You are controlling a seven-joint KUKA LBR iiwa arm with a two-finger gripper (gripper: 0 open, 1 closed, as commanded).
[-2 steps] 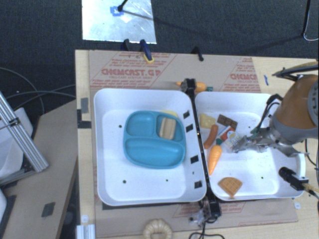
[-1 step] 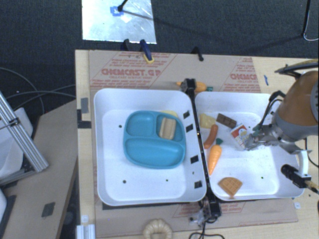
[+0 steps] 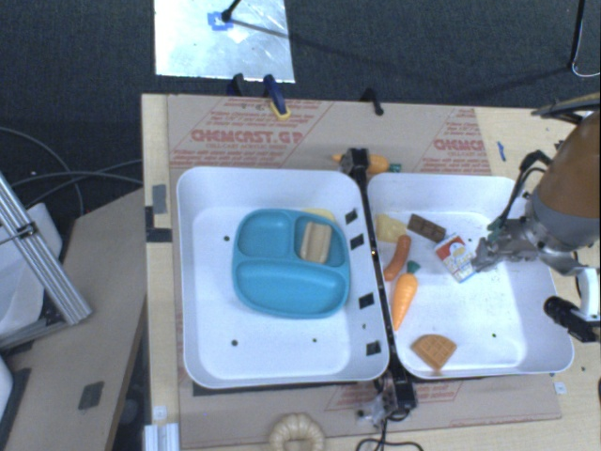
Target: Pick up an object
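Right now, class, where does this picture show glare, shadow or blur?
Camera view: glare on the shiny sheet beyond the bench; soft shadows inside the left bin rim and under the blue plate; the end effector looks slightly blurred.

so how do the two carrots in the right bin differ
The upper carrot is thinner and darker, reddish-orange; the lower carrot is fatter and brighter orange. The upper carrot leans against the divider, and the lower carrot lies just below it, further into the right bin. Both are tapered, lie slanted, and sit near the divider.
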